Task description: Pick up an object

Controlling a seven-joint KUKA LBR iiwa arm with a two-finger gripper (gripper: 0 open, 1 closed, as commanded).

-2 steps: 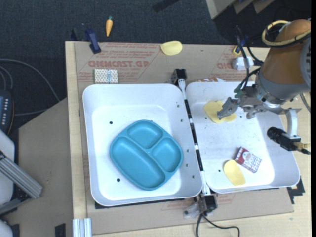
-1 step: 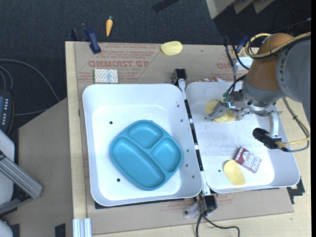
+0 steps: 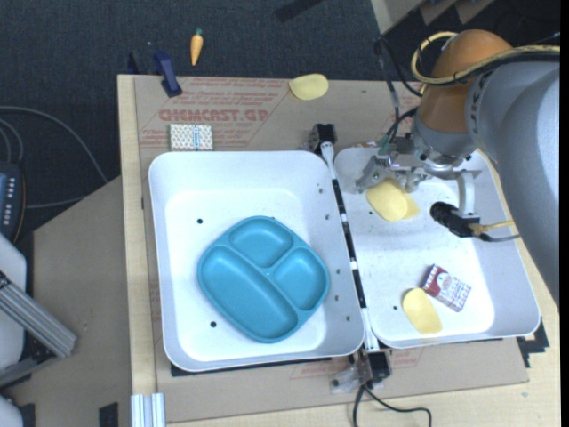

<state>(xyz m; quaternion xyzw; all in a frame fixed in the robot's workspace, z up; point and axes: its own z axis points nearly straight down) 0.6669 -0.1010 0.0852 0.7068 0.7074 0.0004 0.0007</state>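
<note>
Yellow lump [image 3: 389, 202] in the upper right bin [image 3: 516, 314] lay under the gripper [image 3: 392, 174], finger state unclear, evidently not yet lifted.

The one camera is fixed above the surface [image 3: 267, 105] and looks down at a slant on both bins [image 3: 178, 185].

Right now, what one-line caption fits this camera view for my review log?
Gripper poised over pale yellow rounded object in right white bin; blue divided plastic tray fills left bin.

Dark grey carpet floor [image 3: 71, 25] around a printed brown cardboard-topped bench [image 3: 240, 105], black cables [image 3: 53, 149] at left.
</note>
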